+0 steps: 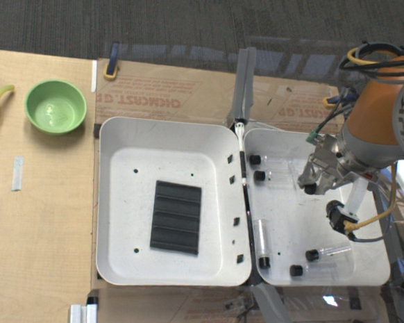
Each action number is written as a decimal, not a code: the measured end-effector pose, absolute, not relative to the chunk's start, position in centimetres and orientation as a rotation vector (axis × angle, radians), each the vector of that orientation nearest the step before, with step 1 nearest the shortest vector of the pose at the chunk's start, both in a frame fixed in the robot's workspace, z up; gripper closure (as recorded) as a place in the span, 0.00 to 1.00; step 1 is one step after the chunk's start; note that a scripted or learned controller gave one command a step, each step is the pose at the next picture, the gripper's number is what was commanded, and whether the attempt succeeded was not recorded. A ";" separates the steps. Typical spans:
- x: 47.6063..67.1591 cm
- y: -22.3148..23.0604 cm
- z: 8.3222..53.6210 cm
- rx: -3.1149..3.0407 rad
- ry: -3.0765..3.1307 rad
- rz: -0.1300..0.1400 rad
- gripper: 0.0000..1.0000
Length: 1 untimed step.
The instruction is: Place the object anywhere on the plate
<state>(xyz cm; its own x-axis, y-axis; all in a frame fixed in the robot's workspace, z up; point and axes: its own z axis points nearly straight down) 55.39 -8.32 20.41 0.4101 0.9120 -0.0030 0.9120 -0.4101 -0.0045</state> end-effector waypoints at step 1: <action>62.9 -2.7 19.5 -2.488 -1.917 0.008 1.00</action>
<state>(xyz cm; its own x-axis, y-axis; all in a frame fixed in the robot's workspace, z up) 62.87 -2.69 19.55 0.2549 0.9670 -0.0034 0.9670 -0.2549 -0.0036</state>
